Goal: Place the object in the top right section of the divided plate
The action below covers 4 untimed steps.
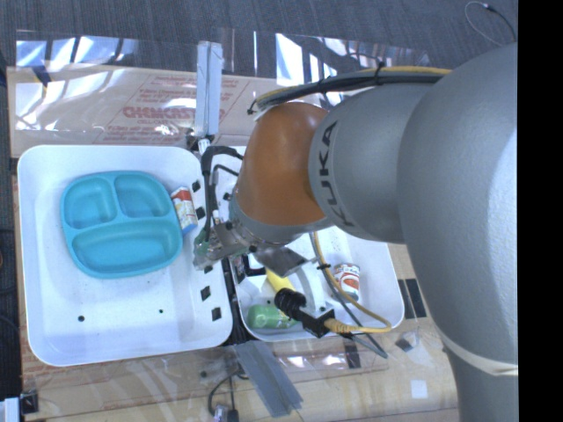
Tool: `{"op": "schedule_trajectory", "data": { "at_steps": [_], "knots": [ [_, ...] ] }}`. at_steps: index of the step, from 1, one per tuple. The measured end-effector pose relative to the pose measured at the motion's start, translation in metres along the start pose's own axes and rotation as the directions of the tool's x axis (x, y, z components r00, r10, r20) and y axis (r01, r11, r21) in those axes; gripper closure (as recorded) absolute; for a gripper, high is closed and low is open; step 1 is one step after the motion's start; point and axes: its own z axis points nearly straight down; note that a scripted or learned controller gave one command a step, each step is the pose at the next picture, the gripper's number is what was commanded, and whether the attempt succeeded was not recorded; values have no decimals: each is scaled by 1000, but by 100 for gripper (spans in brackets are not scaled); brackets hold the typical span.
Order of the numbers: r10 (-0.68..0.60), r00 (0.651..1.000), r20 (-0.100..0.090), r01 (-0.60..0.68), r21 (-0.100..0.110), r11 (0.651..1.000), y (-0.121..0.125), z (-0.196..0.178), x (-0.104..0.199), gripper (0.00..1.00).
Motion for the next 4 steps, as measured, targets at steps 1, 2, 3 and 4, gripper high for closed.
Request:
{"op": "schedule_trajectory", "data": {
  "at_steps": [1, 2, 3, 4],
  "knots": [
    [54, 999, 1, -54, -3, 999, 70, -55, 36, 100],
    [200, 980, 0, -200, 1, 980, 58, 0, -6, 100],
    [8, 1000, 2, -8, -3, 1000, 91, 14, 24, 100],
    [5, 1000, 1, -5, -5, 1000, 152, -40, 10, 100]
  ]
}}
